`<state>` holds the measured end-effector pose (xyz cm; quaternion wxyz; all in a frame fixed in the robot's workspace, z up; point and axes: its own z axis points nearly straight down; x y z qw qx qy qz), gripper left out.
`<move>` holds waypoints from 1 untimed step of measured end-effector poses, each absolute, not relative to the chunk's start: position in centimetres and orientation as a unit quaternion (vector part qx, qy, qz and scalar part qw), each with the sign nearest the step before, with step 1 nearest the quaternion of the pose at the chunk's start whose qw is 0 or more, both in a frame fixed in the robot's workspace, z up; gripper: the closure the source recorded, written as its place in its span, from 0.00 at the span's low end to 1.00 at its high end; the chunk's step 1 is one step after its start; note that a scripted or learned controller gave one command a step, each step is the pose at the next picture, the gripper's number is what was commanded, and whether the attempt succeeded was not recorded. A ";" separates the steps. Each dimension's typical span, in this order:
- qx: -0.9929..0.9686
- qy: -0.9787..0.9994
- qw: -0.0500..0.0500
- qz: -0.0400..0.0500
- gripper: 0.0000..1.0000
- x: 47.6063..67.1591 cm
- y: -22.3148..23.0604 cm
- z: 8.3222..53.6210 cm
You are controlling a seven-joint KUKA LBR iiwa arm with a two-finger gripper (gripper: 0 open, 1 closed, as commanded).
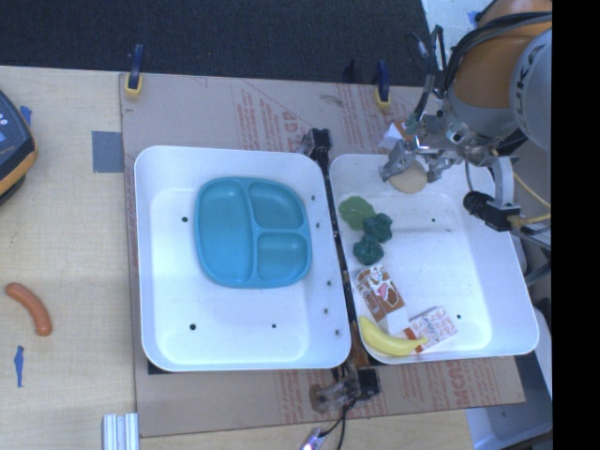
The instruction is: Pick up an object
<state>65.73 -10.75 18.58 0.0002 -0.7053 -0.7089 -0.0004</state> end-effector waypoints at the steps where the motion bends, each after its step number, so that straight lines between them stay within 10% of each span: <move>1: -0.705 -0.709 0.001 0.002 1.00 63.6 -6.6 19.3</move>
